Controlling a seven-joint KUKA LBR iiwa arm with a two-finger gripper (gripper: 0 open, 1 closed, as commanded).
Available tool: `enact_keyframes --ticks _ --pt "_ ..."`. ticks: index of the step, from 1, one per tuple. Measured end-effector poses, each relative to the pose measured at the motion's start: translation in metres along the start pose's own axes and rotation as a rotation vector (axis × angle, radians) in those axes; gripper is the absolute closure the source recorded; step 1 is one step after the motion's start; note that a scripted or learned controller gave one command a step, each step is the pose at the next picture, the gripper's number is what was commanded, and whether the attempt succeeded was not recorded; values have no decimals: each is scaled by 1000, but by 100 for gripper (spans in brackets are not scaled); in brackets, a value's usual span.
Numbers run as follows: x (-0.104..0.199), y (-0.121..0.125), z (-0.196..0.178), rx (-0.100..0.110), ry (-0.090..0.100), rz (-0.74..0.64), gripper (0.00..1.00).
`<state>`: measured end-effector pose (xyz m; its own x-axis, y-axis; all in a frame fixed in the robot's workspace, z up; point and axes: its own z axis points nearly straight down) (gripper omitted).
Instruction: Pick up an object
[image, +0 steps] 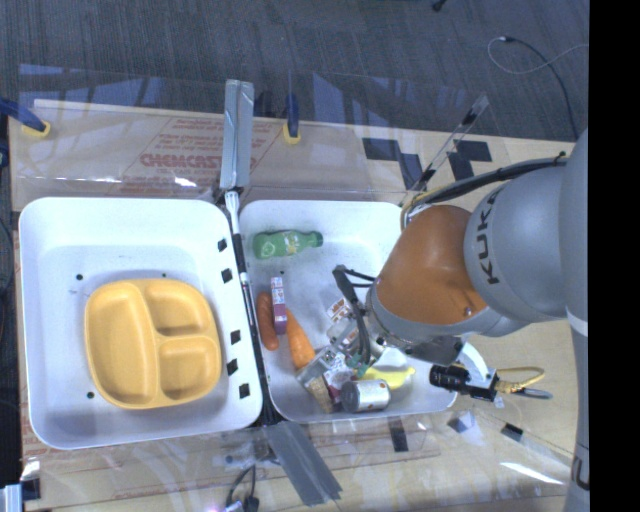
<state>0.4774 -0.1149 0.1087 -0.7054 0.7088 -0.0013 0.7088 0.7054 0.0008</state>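
Toward the left side of the bench, the left white bin (40, 300) holds a yellow divided tray (152, 342) lying flat near its middle, with three compartments facing up. Across the shared divider, the right white bin (330, 218) carries the loose objects. Near its far edge lies a green bottle (284, 243) on its side, cap end pointing right, well apart from everything else. Along the bin's left wall sits a slim orange-red sausage-like piece (267, 321), then just beside it a small purple packet (279, 306), and next to that an orange carrot (300, 345) angled toward the near edge. Close to the near edge of the bin a cluster gathers: a brownish item (316, 385) I cannot identify, a silver can (366, 394) on its side, and a yellow banana-like piece (392, 376) partly under the arm. The gripper (352, 345) comes down over this cluster, just above the can and immediately right of the carrot, its tip sitting among the clutter; whether it is parted or closed cannot be told, and nothing is visibly caught in it. Behind it the orange band (430, 272) and grey arm (530, 250) cover the bin's right side.
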Motion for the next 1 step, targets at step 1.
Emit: enact_keyframes --ticks 1 --pt "-1 22 16 0 1 -201 0"
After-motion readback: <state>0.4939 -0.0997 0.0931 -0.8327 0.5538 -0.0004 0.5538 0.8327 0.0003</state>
